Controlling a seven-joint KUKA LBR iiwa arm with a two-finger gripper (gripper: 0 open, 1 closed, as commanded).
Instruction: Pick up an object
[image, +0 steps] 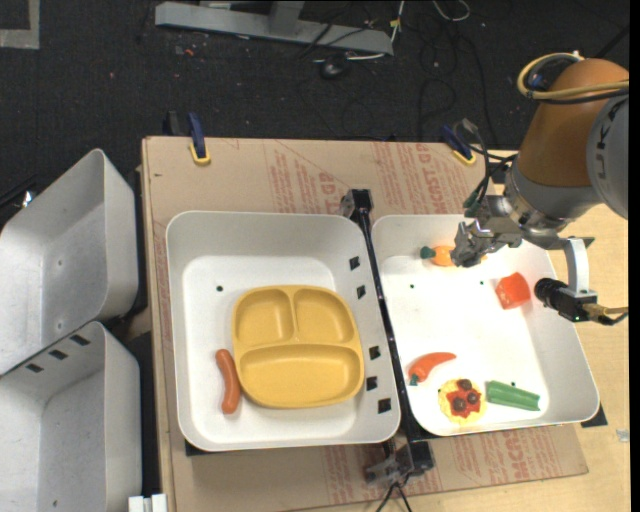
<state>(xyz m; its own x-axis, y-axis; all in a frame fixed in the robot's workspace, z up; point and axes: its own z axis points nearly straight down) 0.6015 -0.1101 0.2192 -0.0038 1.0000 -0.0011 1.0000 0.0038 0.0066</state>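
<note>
— Where's the gripper (466, 250)?
— Low in the right bin's (500, 330) far corner, touching a small orange piece (441, 255) on its left.
— Is it holding it?
— Can't tell; the grip isn't visible.

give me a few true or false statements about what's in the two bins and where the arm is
1. The yellow divided plate lies in the left bin. True.
2. The sausage lies on the plate. False: it lies on the bin floor beside the plate's left edge.
3. The gripper is over the right bin, near the small orange piece. True.
4. The red pepper sits in the left bin. False: it is in the right bin, near the green vegetable.
5. The red-orange block lies in the right bin. True.
</note>
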